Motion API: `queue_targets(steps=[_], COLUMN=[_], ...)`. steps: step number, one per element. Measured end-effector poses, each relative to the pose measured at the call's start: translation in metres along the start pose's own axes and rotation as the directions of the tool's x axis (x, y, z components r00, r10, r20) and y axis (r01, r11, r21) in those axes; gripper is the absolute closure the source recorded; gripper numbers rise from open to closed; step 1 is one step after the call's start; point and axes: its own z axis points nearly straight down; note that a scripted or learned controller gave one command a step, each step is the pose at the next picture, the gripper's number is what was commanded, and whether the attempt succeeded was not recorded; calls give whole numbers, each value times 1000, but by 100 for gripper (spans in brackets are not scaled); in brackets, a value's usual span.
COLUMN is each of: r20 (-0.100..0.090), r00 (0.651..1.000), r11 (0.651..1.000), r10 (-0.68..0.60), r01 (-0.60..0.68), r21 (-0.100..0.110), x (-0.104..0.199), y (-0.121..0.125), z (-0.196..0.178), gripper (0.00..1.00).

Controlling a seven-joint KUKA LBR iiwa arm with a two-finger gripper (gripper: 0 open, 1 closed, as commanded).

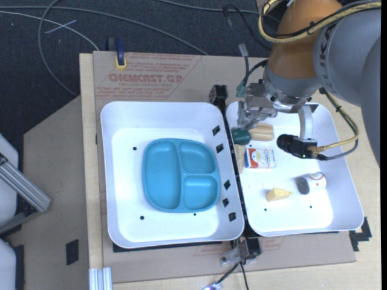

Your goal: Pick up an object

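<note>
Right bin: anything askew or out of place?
Nothing damaged or spilled. The right bin holds loose items lying at random angles: a small packet, a yellow wedge, a grey-and-white piece. The gripper hangs at its left edge near a teal object.

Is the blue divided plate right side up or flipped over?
Right side up: the blue plate lies flat in the left bin, its three hollow sections facing the camera.

— What's in the left bin (115, 180)?
— A divided plate (180, 175), mid-frame.
— And the right bin (338, 204)?
— A packet (259, 158) near its left wall, a wedge (278, 194) below it, the gripper (249, 121) above.
</note>
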Motion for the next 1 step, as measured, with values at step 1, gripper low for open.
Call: queue_targets(steps=[1], r20=[0], r00=[1000], r11=[1000], r10=[2], r01=[-2], r21=[1], x=[43], y=[-1], z=[-3], gripper=[100])
